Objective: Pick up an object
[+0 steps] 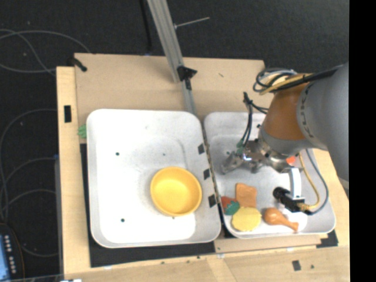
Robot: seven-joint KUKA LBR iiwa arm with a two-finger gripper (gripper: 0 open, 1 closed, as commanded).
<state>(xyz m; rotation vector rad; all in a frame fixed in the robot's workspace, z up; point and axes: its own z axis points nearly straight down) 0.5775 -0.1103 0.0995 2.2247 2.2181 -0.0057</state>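
Note:
My gripper [241, 163] hangs low over the middle of the right bin [220, 128], under the orange wrist band. Its fingers stand apart, open, with nothing between them. Just below it lies an orange slab [247, 194]. Along the bin's near edge sit a yellow round piece [246, 219], an orange-brown drumstick shape [279, 217], a small green piece [233, 207] and a red piece [225, 201]. A yellow bowl [175, 190] sits in the left bin [117, 134].
A black part on a white bracket [288, 195] hangs off the arm, above the bin's right side. A metal pole [167, 34] slants in from the top to the bins' shared wall. Cables loop over the arm's wrist at the right.

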